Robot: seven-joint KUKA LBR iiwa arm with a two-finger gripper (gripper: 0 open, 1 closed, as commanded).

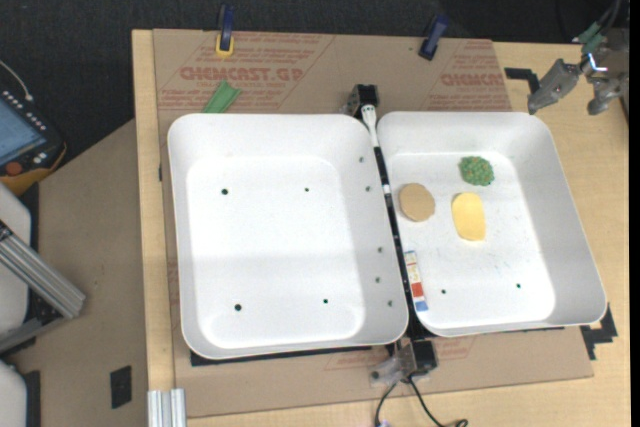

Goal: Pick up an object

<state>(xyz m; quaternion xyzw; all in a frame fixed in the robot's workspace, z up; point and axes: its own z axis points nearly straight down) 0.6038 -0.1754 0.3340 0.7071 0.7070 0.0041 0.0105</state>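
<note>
Three small objects lie in the right bin (pixel 560 215): a green bumpy piece (pixel 477 171) near the back, a tan round disc (pixel 417 203) close to the bin's left wall, and a yellow oval piece (pixel 469 217) just right of the disc. My gripper (pixel 573 95) hovers beyond the right bin's far right corner, over the cardboard, well apart from all three objects. Its two grey fingers (pixel 546 88) stand spread apart with nothing between them.
The left bin (pixel 200 245) sits beside the right one, and a black divider strip (pixel 385 200) runs between them. Blue clamps (pixel 225 27) (pixel 434 35) hold the cardboard's back edge. A green scrap (pixel 220 97) lies on the cardboard behind the left bin.
</note>
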